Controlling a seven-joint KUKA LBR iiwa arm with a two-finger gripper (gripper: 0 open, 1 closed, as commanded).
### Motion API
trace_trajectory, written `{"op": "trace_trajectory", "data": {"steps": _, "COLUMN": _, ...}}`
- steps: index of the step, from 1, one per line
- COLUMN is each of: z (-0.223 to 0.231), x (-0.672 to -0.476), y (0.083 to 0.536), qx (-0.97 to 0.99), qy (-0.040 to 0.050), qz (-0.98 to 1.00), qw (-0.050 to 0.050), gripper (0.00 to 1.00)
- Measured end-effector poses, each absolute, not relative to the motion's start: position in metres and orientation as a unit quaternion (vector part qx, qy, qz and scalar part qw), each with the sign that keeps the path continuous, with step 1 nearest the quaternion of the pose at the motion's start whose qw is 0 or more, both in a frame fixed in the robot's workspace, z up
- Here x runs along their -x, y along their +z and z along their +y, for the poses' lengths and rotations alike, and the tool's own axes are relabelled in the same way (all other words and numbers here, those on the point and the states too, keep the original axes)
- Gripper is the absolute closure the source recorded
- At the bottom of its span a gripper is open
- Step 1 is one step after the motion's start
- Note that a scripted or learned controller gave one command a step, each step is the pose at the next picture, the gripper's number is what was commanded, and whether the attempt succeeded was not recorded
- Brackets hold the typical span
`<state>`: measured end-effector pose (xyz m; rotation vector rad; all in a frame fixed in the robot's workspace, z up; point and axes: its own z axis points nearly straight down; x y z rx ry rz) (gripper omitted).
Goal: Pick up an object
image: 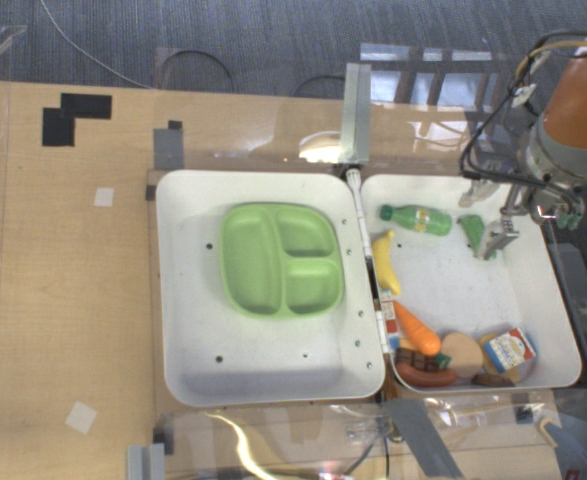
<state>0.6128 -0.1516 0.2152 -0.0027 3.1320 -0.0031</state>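
two white bins (188, 368), one green plate (278, 258), one bottle (418, 219)

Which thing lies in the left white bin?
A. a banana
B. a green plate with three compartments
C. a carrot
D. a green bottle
B: the green plate lies alone in the left bin, while the bottle, the banana and the carrot all lie in the right bin.

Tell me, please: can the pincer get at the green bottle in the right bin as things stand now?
Probably yes. The green bottle lies alone near the back of the right bin, nothing on top. The pincer hangs just beside it, with only a small green piece between them.
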Motion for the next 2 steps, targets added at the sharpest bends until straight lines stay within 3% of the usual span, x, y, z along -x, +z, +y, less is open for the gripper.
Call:
{"op": "trace_trajectory", "data": {"steps": 1, "z": -0.103, "x": -0.629, "y": 0.099, "qx": 0.03, "qy": -0.0009, "qz": 1.0, "qw": 0.007, "gripper": 0.0}}
{"op": "trace_trajectory", "data": {"steps": 2, "z": -0.086, "x": -0.614, "y": 0.089, "qx": -0.075, "qy": -0.0001, "qz": 0.997, "qw": 0.007, "gripper": 0.0}}
